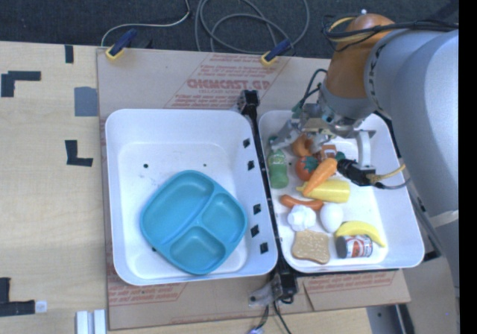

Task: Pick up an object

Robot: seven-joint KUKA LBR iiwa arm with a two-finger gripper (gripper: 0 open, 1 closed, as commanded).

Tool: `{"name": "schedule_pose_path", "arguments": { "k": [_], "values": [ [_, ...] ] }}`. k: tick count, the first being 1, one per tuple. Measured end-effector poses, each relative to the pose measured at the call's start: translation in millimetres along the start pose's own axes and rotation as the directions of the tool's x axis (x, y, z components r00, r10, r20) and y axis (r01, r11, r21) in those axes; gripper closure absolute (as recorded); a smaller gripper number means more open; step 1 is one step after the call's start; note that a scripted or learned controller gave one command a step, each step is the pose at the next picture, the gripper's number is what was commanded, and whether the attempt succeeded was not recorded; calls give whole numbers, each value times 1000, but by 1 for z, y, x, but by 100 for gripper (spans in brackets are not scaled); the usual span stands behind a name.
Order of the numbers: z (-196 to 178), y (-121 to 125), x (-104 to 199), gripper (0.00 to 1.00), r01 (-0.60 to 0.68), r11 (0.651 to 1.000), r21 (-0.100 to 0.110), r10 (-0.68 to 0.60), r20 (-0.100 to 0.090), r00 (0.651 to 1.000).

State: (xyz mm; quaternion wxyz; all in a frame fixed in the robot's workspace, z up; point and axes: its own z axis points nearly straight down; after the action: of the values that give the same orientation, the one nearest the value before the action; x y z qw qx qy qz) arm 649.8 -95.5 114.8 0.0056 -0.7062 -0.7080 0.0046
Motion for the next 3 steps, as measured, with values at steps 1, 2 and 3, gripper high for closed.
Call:
{"name": "schedule_pose_path", "arguments": {
  "k": [1,2,3],
  "values": [
    [-20,3,0,100,1,1000,-12,-1,1,1000],
    [-19,3,-1,0,0,1000,-12,0,1,1000],
    [32,20,-21,0,-1,1000,-17,1,4,1000]
  ]
}}
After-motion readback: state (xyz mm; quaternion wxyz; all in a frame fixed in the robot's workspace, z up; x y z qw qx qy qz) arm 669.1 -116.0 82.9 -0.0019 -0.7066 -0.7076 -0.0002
